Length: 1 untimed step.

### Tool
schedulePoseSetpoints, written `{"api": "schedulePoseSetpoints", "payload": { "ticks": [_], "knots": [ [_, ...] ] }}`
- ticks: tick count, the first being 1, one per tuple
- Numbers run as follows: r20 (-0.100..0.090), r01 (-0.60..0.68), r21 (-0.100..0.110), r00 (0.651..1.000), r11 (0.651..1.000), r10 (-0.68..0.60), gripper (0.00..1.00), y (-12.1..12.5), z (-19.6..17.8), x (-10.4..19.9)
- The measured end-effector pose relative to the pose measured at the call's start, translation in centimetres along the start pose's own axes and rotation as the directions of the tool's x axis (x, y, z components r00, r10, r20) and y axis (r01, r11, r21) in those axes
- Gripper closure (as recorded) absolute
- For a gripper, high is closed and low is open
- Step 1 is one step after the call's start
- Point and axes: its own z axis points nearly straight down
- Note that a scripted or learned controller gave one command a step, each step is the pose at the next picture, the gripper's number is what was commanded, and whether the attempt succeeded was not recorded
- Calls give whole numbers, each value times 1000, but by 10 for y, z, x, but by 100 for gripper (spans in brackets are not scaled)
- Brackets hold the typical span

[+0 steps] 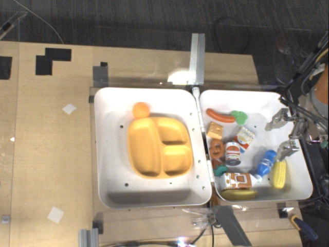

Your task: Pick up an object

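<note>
1. Bench (46, 153): light wooden surface bearing two shallow white bins side by side.
2. Left bin (110, 138): holds a yellow three-compartment tray (157, 145) and a small orange ball (141, 109) touching the tray's far edge.
3. Right bin (257, 99): holds a cluster of toy foods, mostly on its left and near sides.
4. Arm (318, 94): enters from the right, above the bin's right rim.
5. Gripper (286, 134): over the right part of the right bin; its two metal fingers stand spread apart with nothing between them, one near the far side, one just above the corn cob.
6. Corn cob (279, 174): yellow, lying beside a blue bottle (266, 163).
7. Hot dog (221, 116): near the far wall, beside a green leafy piece (239, 117).
8. Banana (238, 193): along the near wall, touching a small printed carton (237, 180).
9. Red-and-white can (233, 153): mid-bin, next to a pretzel (216, 149) and a tan cracker block (215, 131).
</note>
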Motion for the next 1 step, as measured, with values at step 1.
{"api": "schedulePoseSetpoints", "payload": {
  "ticks": [1],
  "knots": [
    [-3,-161,-2,987,987,161,0,59,109,-17]
  ]
}}
